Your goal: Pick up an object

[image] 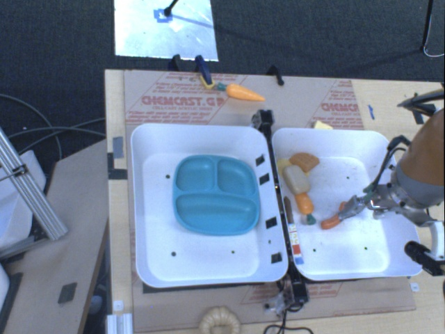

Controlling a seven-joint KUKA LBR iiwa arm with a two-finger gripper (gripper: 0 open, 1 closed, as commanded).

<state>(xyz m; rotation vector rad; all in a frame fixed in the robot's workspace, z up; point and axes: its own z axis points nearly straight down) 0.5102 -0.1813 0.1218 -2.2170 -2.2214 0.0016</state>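
Observation:
In the right bin [348,256], my gripper [352,208] hangs low at the middle, at the end of the arm reaching in from the right. A small red-orange piece [332,221] lies on the bin floor with its upper end right at the gripper's tip. Whether the two touch is unclear. To the left lie a tan bread-like piece [304,162], a pale bottle-shaped item [295,180], an orange carrot-like piece [304,203] and a tiny green bit [311,220].
The left bin [156,256] holds a blue divided plate [212,194]. Behind the bins, an orange toy carrot [240,93] and a yellow item [322,125] rest on the cardboard. A black divider with clips [277,200] runs between the bins.

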